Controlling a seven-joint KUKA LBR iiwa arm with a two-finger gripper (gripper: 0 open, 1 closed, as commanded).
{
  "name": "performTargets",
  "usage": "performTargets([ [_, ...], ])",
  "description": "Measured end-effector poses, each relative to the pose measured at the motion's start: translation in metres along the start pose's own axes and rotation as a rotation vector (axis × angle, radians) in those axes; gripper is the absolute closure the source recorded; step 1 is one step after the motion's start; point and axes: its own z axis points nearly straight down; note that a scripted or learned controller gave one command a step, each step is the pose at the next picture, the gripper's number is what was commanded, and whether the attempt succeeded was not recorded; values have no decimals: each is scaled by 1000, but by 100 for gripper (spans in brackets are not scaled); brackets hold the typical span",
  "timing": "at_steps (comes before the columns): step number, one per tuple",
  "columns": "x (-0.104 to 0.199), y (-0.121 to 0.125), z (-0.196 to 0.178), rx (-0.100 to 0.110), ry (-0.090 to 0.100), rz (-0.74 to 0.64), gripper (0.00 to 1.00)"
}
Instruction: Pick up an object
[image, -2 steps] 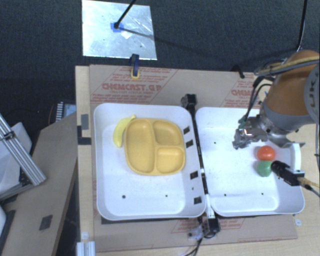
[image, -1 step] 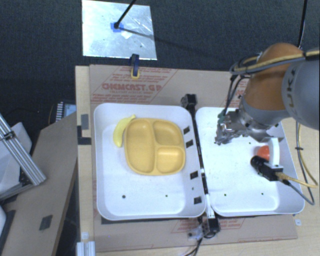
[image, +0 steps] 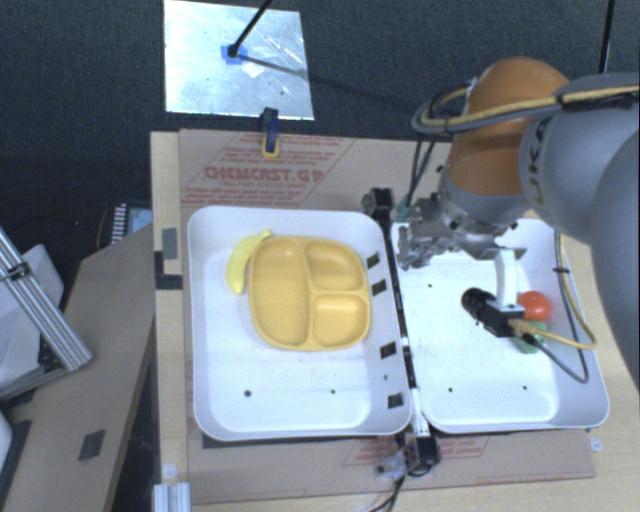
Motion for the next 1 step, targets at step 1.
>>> performTargets([
  [1,58,27,3,1,0,0,100],
])
